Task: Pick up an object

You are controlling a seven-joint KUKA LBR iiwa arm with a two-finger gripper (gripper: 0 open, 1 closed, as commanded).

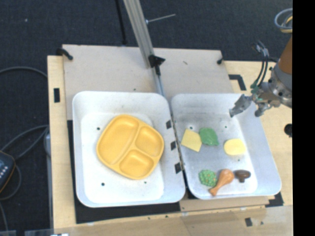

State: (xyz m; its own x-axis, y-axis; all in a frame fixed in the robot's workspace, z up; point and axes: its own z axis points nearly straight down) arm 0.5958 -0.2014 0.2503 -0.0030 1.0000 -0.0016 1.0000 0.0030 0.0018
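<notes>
Spread wide, the grey two-finger tool (249, 106) hovers above the right shallow white bin's (261, 146) far edge, holding nothing.

Illumination is even and moderately bright, apparently from overhead. The two white bins (123, 146) read near saturation but keep their dark speckling. Shadows are soft and short: a faint one lies under the yellow divided plate (130, 145), and small ones sit close beside the food items. The dark floor (59, 14) around the desk (118, 63) is underexposed, with little detail. Sharpness is modest overall; fine edges look soft and slightly grainy. The gripper (248, 106) appears mildly blurred. No strong glare noted.
</notes>
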